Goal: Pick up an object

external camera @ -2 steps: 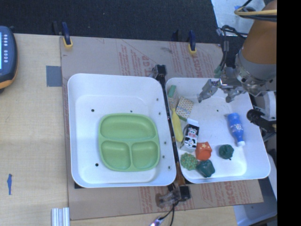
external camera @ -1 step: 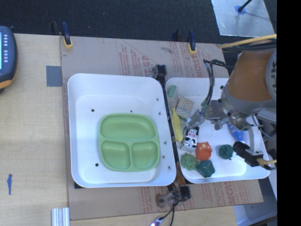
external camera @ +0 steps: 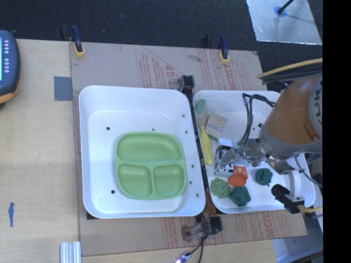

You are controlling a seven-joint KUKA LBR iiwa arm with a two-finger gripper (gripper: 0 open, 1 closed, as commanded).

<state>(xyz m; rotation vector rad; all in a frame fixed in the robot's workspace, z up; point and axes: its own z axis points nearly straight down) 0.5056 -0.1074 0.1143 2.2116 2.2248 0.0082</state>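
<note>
Claw (external camera: 226, 156) hangs low in the right bin (external camera: 258, 98), near its left wall, reached in from the right on the grey arm with its orange band (external camera: 293, 111). Whether it is spread or closed cannot be told from this slant, nor whether anything sits in it.

Objects crowd the bin's near-left part. A yellow piece (external camera: 205, 146) lies along the left wall, just beside the claw. A checkered block (external camera: 215, 124) and a small pale green piece (external camera: 200, 106) sit further back along that same wall. In front of the claw lie an orange-red object (external camera: 238, 178), a knobbly green one (external camera: 220, 188) and a dark teal one (external camera: 240, 196), all close together and near the front rim. A second dark green lump (external camera: 264, 175) rests apart, to their right, partly under the arm.

Open floor remains at the bin's far middle. The left bin (external camera: 88, 147) carries a green divided tray (external camera: 149, 165) set in its middle, with bare white margin all round. Both bins sit on a cardboard sheet (external camera: 137, 64) clamped to the bench (external camera: 33, 163).
</note>
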